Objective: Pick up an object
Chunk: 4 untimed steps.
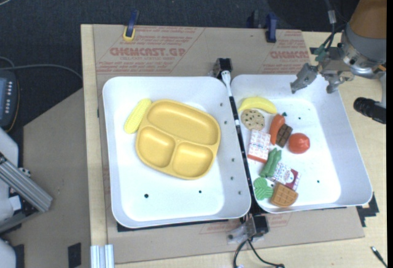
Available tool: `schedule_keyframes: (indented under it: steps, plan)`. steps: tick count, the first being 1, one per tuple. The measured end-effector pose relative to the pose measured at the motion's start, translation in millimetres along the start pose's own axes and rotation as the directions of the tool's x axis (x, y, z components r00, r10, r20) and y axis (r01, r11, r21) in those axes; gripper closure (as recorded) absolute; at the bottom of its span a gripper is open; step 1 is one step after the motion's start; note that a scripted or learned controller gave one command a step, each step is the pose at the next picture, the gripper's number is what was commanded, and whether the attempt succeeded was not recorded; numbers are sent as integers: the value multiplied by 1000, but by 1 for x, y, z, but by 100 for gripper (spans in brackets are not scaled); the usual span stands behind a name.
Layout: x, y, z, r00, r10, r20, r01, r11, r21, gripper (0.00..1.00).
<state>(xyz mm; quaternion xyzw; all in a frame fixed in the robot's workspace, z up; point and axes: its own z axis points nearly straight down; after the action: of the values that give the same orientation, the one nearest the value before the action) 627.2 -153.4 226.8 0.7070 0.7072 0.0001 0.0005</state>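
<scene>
Your gripper hangs over the far right corner of the right bin, fingers spread wide apart with nothing between them, touching nothing. Taking the toy tomato as landmark: the gripper sits well beyond it toward the bin's far rim. Just left of the tomato you have a brown chocolate piece and an orange carrot; farther left a cookie, with a banana beyond it. Nearer than the tomato lies a waffle. Well left of the tomato, the left bin carries a yellow divided plate with a corn cob touching its far left edge.
</scene>
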Motion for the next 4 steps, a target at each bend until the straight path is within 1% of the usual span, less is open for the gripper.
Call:
schedule_keyframes:
  steps: [1, 2, 3, 4]
  plan:
    - [6, -7, 46, 1000, 0, -2, 0, 1000, 7, 0]
    - [5, 2, 95, 1000, -1, -2, 1, 1000, 6, 0]
    - [6, 1, 145, 1000, -1, -2, 1, 1000, 7, 0]
    - [6, 3, 131, 1000, 0, 0, 0, 1000, -1, 100]
